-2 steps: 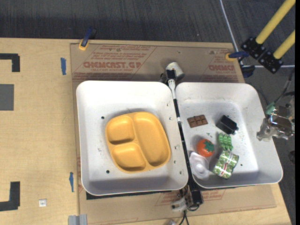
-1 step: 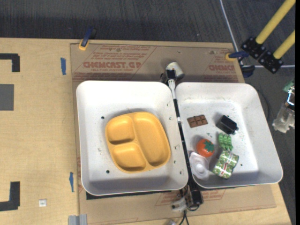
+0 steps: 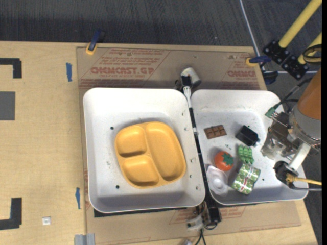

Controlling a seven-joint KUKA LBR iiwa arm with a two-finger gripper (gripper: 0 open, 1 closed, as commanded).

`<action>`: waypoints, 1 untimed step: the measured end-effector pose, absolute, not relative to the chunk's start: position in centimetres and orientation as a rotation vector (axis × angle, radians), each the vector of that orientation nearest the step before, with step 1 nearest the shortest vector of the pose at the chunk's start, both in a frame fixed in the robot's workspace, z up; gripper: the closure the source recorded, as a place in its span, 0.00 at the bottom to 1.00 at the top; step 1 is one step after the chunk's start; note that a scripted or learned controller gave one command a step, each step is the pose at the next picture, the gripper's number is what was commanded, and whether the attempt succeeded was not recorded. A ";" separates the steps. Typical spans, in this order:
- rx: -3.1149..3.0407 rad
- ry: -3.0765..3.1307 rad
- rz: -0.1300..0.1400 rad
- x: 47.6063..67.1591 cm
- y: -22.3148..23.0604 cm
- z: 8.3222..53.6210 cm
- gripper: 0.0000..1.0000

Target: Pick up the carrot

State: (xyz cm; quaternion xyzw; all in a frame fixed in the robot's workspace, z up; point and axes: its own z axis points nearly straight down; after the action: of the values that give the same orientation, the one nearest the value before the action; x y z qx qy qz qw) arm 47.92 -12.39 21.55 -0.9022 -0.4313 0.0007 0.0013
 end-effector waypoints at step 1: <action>-3.010 -0.898 0.000 48.0 -7.6 21.7 1.00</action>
State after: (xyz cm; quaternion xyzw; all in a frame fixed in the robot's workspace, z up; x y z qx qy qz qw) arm 47.97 -7.55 21.71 -0.9583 -0.2859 0.0001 0.0003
